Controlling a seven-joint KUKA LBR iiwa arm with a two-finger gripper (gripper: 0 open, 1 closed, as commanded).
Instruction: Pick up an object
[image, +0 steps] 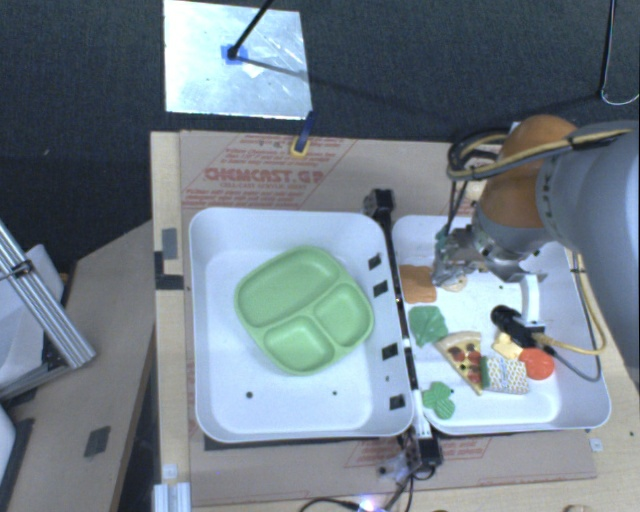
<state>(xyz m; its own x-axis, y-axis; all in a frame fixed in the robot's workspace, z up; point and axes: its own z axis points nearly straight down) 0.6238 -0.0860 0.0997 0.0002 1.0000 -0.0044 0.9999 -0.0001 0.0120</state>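
My gripper is low over the back left part of the right bin, with the grey arm reaching in from the right. It hangs just right of an orange-brown toast slice. A small pale piece peeks out right under it. Nearer the front lie a green leafy piece, a pizza slice, a second green piece, a yellow chunk, a checkered block and a red tomato.
The left bin holds a green divided plate. A black-clipped divider separates the two bins. A shiny sheet lies on the dark floor behind the bench.
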